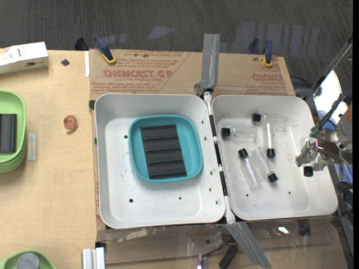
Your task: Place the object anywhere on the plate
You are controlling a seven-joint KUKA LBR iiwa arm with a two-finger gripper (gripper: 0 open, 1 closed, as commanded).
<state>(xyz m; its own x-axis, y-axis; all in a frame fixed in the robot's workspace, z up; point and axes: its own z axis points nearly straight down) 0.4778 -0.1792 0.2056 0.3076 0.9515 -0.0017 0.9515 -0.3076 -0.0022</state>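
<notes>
A teal square plate [192, 150] with a black ribbed insert [162, 151] lies in the left white bin [112, 172]. Several clear vials with black caps are scattered in the right bin [291, 200], among them one upright-lying vial [268, 139] and one slanted vial [262, 162]. My gripper [309, 157] hangs over the right bin's right side, near its wall. A small black piece [308, 171] sits just below it; I cannot tell whether it is a vial cap or part of the gripper. Nothing is visibly held.
Cardboard sheets lie behind the bins, held by blue-and-yellow clamps [104, 49]. On the wooden bench to the left stand a green tray stack [14, 150], a small reddish disc [69, 122] and a white box [22, 56]. A grey divider post [210, 60] rises between the bins.
</notes>
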